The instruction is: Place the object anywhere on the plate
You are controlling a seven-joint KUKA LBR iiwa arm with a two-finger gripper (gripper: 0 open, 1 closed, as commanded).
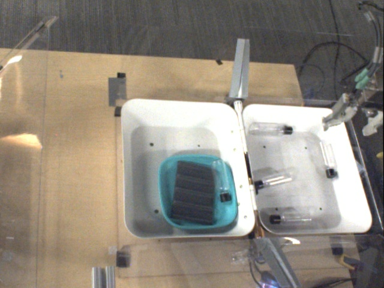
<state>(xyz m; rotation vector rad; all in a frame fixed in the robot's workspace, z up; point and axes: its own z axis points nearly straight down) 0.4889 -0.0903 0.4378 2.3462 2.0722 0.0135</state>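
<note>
White plastic is forming both shallow bins, which are being shown side by side at the centre and right of the frame on a tan bench (60, 179). In the left bin (138, 137), a teal plate (167, 182) is resting toward the lower right corner, and a dark ribbed block (193, 192) is lying across its middle. A clear tube with a black cap (224, 188) is lying on the plate's right side, just beside the block, with its cap toward the bottom of the frame.

In the right bin (354, 179), four more clear tubes are lying apart from one another: one near the top (271, 128), one at the right (328, 158), one at the left edge (273, 180) and one near the bottom (291, 219).

The gripper (337, 114) is being held at the upper right of the frame, over the right bin's top right rim. Whether it is spread or closed cannot be told, and nothing is being seen in its hold.
</note>
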